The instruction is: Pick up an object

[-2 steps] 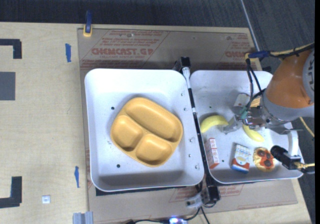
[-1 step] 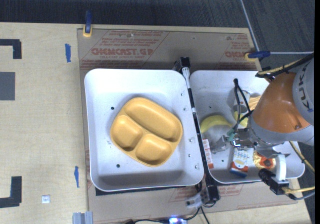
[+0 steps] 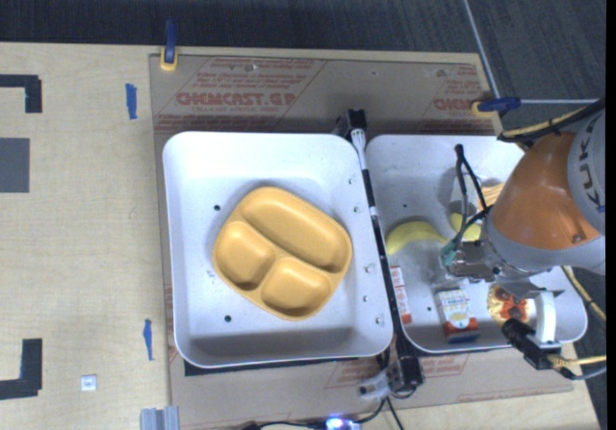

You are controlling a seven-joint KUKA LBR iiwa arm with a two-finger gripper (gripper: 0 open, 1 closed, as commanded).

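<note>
While reaching in from three o'clock: grey arm (image 3: 577,178) with orange band, bent low over right bin (image 3: 414,154), wrist and black cabling covering bin's centre. Pincer (image 3: 469,265) down among the objects there, whether spread or pressed together impossible to tell, nothing seen pinched. At nine o'clock of pincer, just beside it, yellow banana-like object (image 3: 412,236) on bin floor. At six o'clock of pincer, small white-and-red carton (image 3: 455,311), lying flat near bin's front wall. At four o'clock, shiny orange wrapped object (image 3: 510,305), partly hidden by arm hardware. Across dividing rims, at nine o'clock, left bin (image 3: 192,168) with large yellow three-compartment tray (image 3: 281,251), turned askew, well apart from pincer. Both bins side by side on cardboard-topped bench (image 3: 77,226).
</note>
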